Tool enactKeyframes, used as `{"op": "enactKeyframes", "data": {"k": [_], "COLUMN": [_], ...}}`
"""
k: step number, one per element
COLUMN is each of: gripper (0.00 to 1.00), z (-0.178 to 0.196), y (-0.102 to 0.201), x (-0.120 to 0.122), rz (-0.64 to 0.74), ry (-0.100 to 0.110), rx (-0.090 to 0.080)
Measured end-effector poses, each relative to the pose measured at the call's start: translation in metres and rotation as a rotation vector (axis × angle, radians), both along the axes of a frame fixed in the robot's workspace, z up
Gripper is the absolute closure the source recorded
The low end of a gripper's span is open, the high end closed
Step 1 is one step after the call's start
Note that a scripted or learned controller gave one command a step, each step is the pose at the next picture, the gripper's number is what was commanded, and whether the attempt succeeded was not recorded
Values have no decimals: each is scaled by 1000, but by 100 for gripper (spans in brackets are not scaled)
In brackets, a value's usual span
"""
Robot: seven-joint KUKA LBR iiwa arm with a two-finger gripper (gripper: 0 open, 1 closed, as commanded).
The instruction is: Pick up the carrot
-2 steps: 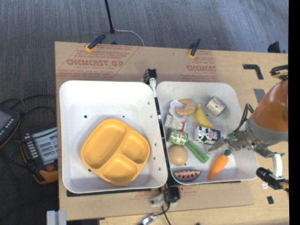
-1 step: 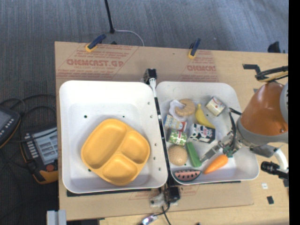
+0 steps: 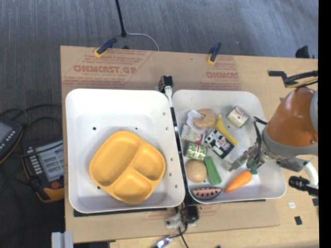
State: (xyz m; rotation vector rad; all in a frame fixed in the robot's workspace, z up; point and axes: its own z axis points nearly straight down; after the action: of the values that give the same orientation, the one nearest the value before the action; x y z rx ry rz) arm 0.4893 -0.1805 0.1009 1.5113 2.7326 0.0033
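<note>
Where bins (image 3: 72,138) sit two, one carrot (image 3: 239,181)

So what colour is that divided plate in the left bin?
Yellow-orange all over, plain with no pattern. The divided plate shows clearly in the camera view.

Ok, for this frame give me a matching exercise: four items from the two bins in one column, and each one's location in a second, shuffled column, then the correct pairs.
Things:
1. orange carrot with green top
2. yellow plastic divided plate
3. red watermelon slice
4. small white box with dark red side

Places:
A. front edge of the right bin, left of the carrot
B. back right part of the right bin
C. left bin, on its floor
D. front right of the right bin, just below the gripper

Pairs: 1-D, 2-C, 3-A, 4-B
</note>
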Motion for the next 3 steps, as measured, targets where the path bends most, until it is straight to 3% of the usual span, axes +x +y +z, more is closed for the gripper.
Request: {"op": "enactKeyframes", "data": {"k": [1, 2, 3], "gripper": [100, 0, 0], "z": [41, 41, -12], "y": [4, 4, -10], "x": [-5, -5, -3], "rz": [93, 93, 394], "ry": [17, 17, 15], "rx": [7, 7, 3]}}
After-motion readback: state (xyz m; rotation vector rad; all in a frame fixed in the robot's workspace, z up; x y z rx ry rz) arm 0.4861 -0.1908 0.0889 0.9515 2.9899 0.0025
